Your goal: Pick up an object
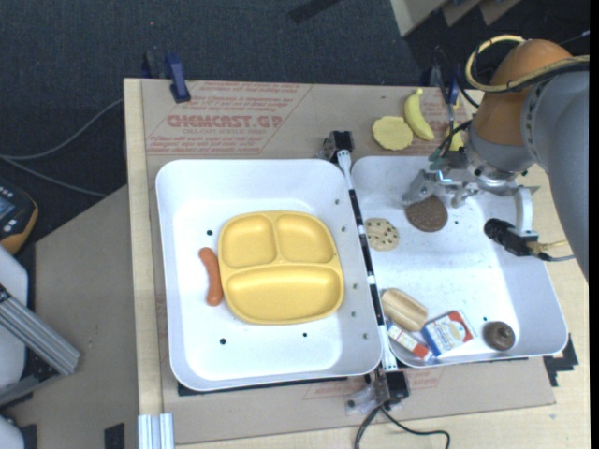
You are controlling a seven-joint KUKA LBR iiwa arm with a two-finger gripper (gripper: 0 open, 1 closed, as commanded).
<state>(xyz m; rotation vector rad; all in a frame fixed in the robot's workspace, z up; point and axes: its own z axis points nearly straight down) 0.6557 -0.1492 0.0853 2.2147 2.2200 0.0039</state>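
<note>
My gripper (456, 183) hangs over the back part of the right bin (487, 279), at the end of the grey arm with its orange band. A dark brown round patty (428, 216) lies on the bin floor just in front and to the left of the gripper, close to it. Nothing can be seen held. Also in this bin are a chocolate-chip cookie (381, 234), a hot dog bun (403, 306), a small blue and red carton (446, 330) and a chocolate donut (499, 335).
The left bin (187, 251) holds a yellow divided plate (279, 267) with a sausage (211, 275) beside it. A banana (418, 116) and a round yellow piece (392, 133) lie on the bench behind the right bin. A black clamp (338, 144) sits where the bins meet.
</note>
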